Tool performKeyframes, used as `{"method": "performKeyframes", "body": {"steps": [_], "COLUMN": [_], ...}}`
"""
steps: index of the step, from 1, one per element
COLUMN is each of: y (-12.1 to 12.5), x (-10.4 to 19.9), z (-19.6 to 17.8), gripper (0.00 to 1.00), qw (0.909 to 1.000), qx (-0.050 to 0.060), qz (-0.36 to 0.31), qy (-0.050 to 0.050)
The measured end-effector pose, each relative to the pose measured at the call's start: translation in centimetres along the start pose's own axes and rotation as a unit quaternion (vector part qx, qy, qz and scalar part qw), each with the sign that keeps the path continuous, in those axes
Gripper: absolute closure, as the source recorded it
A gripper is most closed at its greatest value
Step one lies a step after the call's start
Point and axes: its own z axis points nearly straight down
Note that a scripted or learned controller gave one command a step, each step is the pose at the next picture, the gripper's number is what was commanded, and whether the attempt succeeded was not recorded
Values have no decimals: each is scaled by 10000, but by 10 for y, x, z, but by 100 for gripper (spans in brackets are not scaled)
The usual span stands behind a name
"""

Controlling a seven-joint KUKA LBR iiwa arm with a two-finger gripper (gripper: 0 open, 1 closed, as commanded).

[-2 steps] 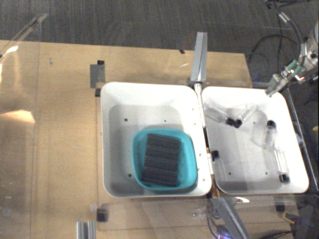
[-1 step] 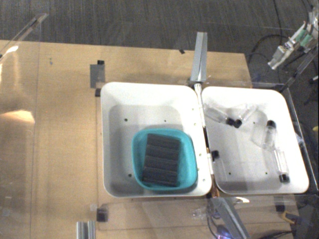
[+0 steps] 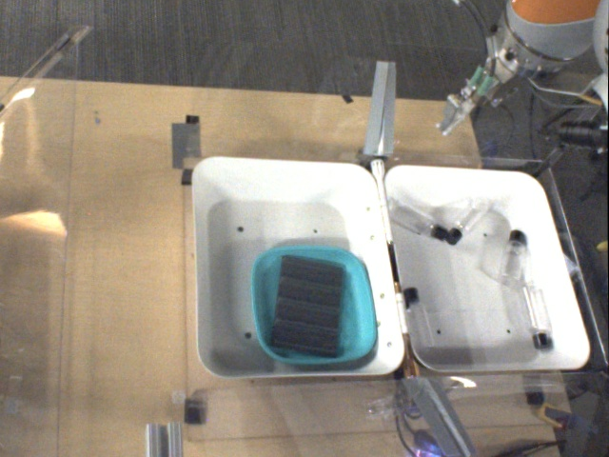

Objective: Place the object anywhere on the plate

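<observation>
A robotics laboratory test bench: two shallow white bins (image 3: pixel 219 255) sit side by side on a wooden benchtop (image 3: pixel 95 255), held by metal brackets (image 3: pixel 382 108) at their corners. Grey carpet (image 3: pixel 238 17) runs beyond the bench's far edge, with loose cables (image 3: pixel 433 427) trailing at the near edge.

The claw (image 3: pixel 459 112) hangs behind the right bin (image 3: pixel 561 350), beyond its far rim. Ahead and left of it, the block (image 3: pixel 307 305) lies on the plate (image 3: pixel 359 284) in the left bin (image 3: pixel 214 255).
</observation>
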Motion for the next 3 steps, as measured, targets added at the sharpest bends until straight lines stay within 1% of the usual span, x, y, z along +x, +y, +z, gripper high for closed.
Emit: {"method": "performKeyframes", "body": {"steps": [1, 2, 3], "y": [-29, 12, -6], "x": [52, 26, 74], "z": [104, -44, 54], "gripper": [100, 100, 100], "qw": [9997, 9934, 9892], "qx": [2, -27, -6], "qz": [-225, -1147, -1468], "qy": [4, -29, 1]}}
